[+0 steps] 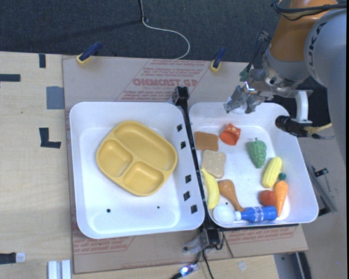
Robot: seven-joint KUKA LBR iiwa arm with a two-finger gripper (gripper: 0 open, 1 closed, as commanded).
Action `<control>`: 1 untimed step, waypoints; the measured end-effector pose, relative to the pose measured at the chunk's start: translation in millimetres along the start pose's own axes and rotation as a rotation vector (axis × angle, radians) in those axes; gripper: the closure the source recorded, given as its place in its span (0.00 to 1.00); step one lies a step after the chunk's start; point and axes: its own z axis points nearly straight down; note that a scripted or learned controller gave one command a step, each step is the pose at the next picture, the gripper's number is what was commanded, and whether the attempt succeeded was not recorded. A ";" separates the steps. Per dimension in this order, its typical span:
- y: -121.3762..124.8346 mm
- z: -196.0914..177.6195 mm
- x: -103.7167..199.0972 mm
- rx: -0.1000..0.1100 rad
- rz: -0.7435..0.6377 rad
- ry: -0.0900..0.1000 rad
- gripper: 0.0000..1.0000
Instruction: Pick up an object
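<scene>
My pincer (239, 104) hangs over the right bin's (296, 133) far rim, fingers spread, nothing in them; red pepper (230, 134) sits at its 6 o'clock.

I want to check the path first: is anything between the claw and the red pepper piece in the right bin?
Nothing visible. The claw hangs over the right bin's far edge; the red pepper piece lies just below it, with bare white floor between.

The bins (81, 156) look like smooth white plastic. The yellow tray (136, 157) is matt plastic. The tabletop (23, 173) looks like pale wood under brown cardboard (163, 83).
</scene>
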 end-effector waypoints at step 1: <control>-11.8 -9.7 52.1 0.003 -0.005 0.002 1.00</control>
